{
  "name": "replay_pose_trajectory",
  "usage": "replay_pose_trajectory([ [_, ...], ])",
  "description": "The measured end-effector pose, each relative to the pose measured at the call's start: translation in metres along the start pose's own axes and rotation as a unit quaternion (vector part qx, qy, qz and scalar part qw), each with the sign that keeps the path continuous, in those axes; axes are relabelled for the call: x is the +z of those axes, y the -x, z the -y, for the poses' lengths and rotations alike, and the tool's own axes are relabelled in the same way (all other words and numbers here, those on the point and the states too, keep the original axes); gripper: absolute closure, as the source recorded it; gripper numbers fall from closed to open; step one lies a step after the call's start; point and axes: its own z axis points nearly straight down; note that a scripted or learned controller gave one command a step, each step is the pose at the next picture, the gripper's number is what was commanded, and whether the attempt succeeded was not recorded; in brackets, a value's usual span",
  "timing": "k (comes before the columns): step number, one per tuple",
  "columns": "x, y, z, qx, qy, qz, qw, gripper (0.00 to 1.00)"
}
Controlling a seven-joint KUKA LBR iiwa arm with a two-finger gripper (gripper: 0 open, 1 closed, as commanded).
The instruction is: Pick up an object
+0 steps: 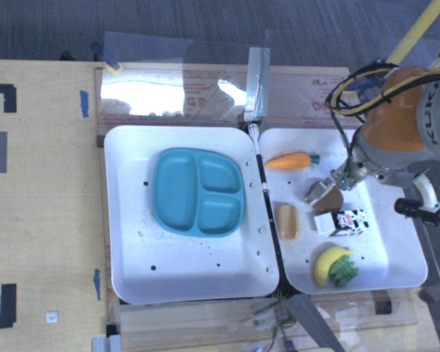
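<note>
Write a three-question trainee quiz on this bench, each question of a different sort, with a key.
1. True or false: the blue divided tray lies in the left bin.
2. Which item lies nearest the divider: A) carrot B) bread roll C) banana?
3. Fill in: the gripper hovers over the ____ bin.

Key: 1 true; 2 B; 3 right.
</note>
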Motion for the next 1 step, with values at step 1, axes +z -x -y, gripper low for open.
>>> replay_pose_trajectory([
  [1, -0.1727, 0.0405, -0.0079, -0.115, 0.000, 0.002, 0.9933, 1.00],
])
